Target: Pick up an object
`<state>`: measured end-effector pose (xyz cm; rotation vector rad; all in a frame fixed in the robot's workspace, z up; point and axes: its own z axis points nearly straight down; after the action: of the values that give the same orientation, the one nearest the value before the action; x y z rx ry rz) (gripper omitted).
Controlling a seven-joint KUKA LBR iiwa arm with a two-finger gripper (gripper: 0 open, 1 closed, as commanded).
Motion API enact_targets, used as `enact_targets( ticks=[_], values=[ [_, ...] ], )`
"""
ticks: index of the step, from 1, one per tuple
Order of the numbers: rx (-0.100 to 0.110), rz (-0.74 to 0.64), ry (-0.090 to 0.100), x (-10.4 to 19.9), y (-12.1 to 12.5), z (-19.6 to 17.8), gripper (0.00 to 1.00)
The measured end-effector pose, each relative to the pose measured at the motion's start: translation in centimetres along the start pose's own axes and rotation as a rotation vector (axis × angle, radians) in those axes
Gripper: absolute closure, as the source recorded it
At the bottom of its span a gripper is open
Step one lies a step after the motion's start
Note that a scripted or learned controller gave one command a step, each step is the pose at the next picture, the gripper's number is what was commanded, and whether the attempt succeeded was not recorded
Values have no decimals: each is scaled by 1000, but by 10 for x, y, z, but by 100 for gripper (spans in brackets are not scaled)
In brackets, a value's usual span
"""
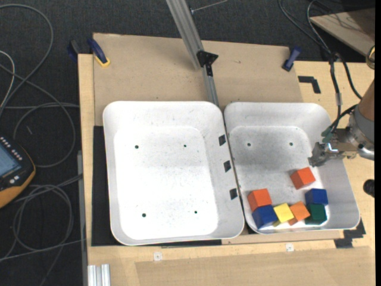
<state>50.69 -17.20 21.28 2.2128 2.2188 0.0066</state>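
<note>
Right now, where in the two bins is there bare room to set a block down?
The left bin has bare floor wall to wall. The right bin is bare across its far half; its near right corner is crowded with blocks, the gripper just above.

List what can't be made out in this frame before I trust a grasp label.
- Gripper, camera view: small and blurred at the right bin's edge; whether it grips anything can't be told.
- Arm: cut off by the right frame edge.
- Green block: partly covered by the blue block above it.
- Block cluster at the bin's near wall: which blocks touch or overlap is unclear.
</note>
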Motion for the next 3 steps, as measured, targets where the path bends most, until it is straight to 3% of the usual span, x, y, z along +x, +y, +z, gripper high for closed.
enact_targets(
  ticks=[1,3],
  values=[
    [0,1,0,0,2,-54,100],
    [10,-6,7,118,7,-50,100]
  ],
)
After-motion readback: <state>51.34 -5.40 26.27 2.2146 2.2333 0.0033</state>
